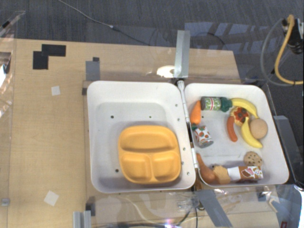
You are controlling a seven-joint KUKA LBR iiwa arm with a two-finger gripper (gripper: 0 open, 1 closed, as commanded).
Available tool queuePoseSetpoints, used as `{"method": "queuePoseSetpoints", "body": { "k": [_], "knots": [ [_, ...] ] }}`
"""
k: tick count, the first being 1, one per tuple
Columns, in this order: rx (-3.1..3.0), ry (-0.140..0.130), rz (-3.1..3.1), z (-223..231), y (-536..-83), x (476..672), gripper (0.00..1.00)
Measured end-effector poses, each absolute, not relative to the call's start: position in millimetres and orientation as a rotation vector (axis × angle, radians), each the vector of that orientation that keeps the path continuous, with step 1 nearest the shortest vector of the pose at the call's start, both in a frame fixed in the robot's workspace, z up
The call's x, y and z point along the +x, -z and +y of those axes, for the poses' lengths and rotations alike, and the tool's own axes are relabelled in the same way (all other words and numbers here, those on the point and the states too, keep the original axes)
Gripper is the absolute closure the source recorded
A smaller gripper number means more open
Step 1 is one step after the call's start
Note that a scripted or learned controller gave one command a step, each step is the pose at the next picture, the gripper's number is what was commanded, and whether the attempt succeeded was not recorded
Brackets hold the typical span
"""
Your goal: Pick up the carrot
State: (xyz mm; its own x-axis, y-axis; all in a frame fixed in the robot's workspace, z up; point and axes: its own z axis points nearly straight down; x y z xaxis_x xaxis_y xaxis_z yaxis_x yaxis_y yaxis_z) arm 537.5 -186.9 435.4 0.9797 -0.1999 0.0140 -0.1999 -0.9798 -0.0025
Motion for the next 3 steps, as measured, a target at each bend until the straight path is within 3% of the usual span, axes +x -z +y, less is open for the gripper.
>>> {"method": "queuePoseSetpoints", "body": {
  "k": [1, 2, 3],
  "knots": [
    [-3.118, -0.003, 0.329, -179.5, -308.0, 519.3, 1.0],
    [-3.124, 0.019, 0.328, -209.0, -353.8, 494.4, 1.0],
    [-3.111, -0.012, 0.36, -153.6, -227.0, 521.1, 1.0]
  ]
}}
